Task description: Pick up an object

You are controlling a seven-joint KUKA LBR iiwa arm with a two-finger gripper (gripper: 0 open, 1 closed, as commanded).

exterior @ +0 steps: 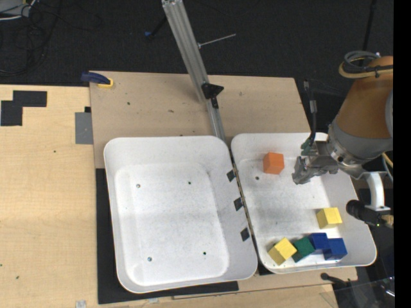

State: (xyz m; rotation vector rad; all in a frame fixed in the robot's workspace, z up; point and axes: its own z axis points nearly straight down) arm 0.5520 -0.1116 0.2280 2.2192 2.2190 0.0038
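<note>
In the right bin [270, 223] lie an orange cube [273, 163] near the back, a yellow cube [329, 217] to the right, and a front cluster of a yellow block [282, 251], a green block [303, 248] and a blue block [327, 245]. My gripper [306, 172] hangs over the right bin, to the right of the orange cube and behind the yellow cube. Nothing shows between its fingers.
The left bin [128, 172] stands beside the right one, with black clips [237, 203] along the shared rim. A slanted aluminium rail [190, 53] rises behind the bins. The arm's orange band [365, 108] and grey wrist cover the right bin's far right edge.
</note>
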